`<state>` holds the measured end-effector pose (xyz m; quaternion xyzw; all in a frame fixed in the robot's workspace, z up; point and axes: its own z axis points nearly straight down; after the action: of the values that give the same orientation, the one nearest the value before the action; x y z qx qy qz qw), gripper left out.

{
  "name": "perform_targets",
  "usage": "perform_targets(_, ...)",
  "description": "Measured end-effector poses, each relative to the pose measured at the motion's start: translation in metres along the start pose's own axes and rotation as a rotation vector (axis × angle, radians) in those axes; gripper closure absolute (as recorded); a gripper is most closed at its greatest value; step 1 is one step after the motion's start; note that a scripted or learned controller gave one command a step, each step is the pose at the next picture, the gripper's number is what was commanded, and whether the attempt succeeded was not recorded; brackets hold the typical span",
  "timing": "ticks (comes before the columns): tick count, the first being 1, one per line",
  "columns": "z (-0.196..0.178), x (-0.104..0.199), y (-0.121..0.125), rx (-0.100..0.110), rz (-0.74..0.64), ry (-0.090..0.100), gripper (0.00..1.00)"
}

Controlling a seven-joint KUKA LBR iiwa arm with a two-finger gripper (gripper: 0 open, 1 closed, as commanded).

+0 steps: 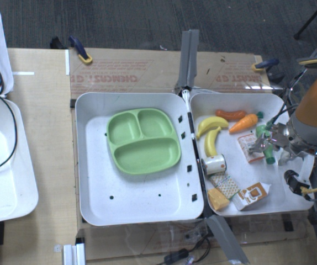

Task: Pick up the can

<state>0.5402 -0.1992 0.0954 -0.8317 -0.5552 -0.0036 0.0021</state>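
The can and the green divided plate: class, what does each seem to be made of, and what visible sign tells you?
The can: probably metal under a pale paper or printed label; its cylindrical shape and light wrap suggest this, though it is too small to be sure. The green divided plate: likely matte moulded plastic, given its uniform colour and soft rounded compartments.

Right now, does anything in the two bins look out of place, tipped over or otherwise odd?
The can lies on its side in the right bin, by the wall it shares with the left bin, just below the bananas. The green divided plate sits slightly askew in the left bin. Nothing looks spilled or damaged.
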Motion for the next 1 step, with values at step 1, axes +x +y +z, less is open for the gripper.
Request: perform_targets(1,0.0,0.0,0.0,0.0,0.0,0.0,0.0)
